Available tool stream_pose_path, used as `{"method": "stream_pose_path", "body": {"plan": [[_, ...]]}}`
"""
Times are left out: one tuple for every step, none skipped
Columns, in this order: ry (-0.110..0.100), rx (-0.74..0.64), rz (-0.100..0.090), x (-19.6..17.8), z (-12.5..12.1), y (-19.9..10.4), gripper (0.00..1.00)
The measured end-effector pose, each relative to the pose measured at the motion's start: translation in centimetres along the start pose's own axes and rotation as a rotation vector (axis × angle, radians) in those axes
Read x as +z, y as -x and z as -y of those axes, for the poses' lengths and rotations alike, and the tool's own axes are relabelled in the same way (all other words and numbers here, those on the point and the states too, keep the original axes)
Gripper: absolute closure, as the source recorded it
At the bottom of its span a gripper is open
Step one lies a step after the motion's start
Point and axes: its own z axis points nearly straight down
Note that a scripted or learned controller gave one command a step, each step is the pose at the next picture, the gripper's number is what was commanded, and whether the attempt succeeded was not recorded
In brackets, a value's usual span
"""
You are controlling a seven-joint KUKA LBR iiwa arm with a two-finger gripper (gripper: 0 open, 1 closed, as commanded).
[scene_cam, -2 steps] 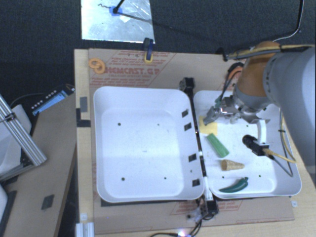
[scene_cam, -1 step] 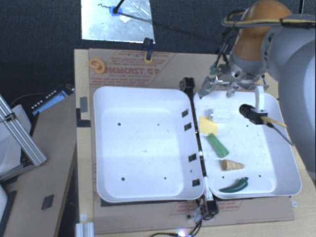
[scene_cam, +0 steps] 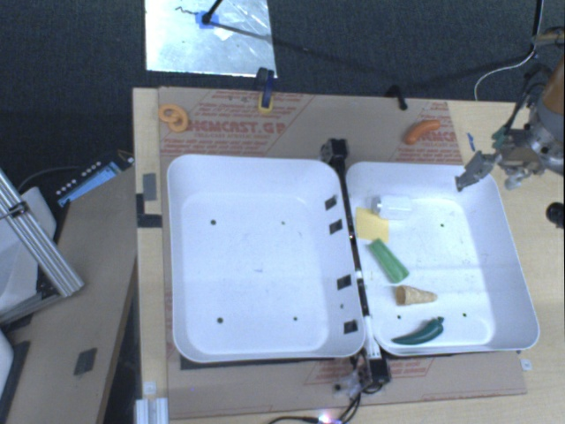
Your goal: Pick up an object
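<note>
The right bin [scene_cam: 494, 263] holds several small objects along its left side. From back to front they are a clear plastic piece [scene_cam: 394, 207], a yellow block [scene_cam: 372, 226], a green stick [scene_cam: 387, 260], a tan cone [scene_cam: 414, 295] and a dark green pepper [scene_cam: 420, 332]. My gripper [scene_cam: 492, 175] hangs over the bin's back right corner, well to the right of these objects. It is open, with nothing between its fingers.
The left bin [scene_cam: 256, 254] sits beside the right one, with a black hinge strip [scene_cam: 353, 263] between them. On the cardboard behind the bins lie an orange sausage [scene_cam: 422, 132], a pretzel [scene_cam: 173, 117] and a yellow clamp [scene_cam: 264, 91].
</note>
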Motion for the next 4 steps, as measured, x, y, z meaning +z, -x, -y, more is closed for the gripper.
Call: {"method": "stream_pose_path", "body": {"plan": [[-0.002,-0.021,-0.011,-2.5,2.1,-6.3,0.00],[0.013,-0.027,-0.012,-17.2,5.8,-14.6,0.00],[0.002,-0.021,-0.008,-17.4,5.8,-14.0,1.00],[-0.001,-0.021,-0.011,-19.0,6.8,-18.5,1.00]]}}
